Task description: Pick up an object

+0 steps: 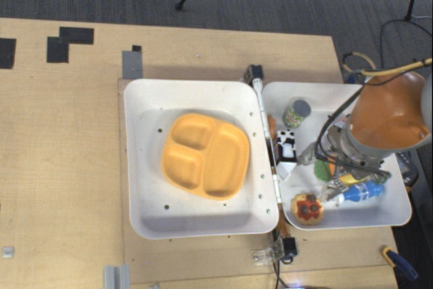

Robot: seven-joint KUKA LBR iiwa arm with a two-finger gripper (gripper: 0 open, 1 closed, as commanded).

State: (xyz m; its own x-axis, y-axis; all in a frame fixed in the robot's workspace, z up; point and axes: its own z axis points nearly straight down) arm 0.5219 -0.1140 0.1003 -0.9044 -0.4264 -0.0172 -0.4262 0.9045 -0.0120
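The pincer (345,176) hangs low in the right bin (399,213). A blue bottle (358,194) lies crosswise just below it. Its grip cannot be told

Left bin (145,166) holds an orange divided plate (205,154). Arm (389,112) hangs over right bin (399,210), near a blue bottle (358,193), small jar (295,112) and round toy (308,208).

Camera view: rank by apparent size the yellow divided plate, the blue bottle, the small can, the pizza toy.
1. yellow divided plate, by far
2. blue bottle, partly hidden by the arm
3. pizza toy and small can: too alike to rank
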